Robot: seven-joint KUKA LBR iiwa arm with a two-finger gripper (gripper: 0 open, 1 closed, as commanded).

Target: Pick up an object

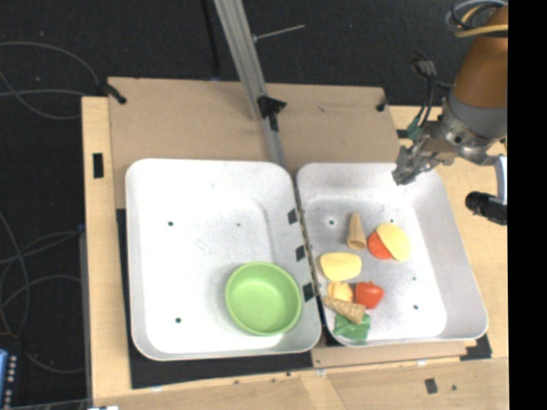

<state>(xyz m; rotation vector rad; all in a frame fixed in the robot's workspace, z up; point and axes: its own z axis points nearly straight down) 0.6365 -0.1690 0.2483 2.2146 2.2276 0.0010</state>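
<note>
1. The toy food (pixel 363 272) lies clustered in the lower middle of the right bin (pixel 427 207); a green bowl (pixel 263 297) sits in the left bin (pixel 188 220).
2. The gripper (pixel 405 174) hangs at the right bin's upper right, empty; its state cannot be told.
3. Approach stage: next, it must travel down-left over one piece and descend.

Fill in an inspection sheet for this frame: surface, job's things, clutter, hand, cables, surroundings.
Surface: tan bench bearing a left bin and a right bin, both white, side by side.
Job's things: in the right bin, a tan cone, a red-and-yellow piece, a yellow piece, a red piece and a green piece at the near wall.
Clutter: green bowl in the left bin.
Hand: hand over the right bin's far right corner, apart from the toys; holds nothing.
Cables: thin cables on the dark floor at left.
Surroundings: slanted metal post behind the bins.
</note>
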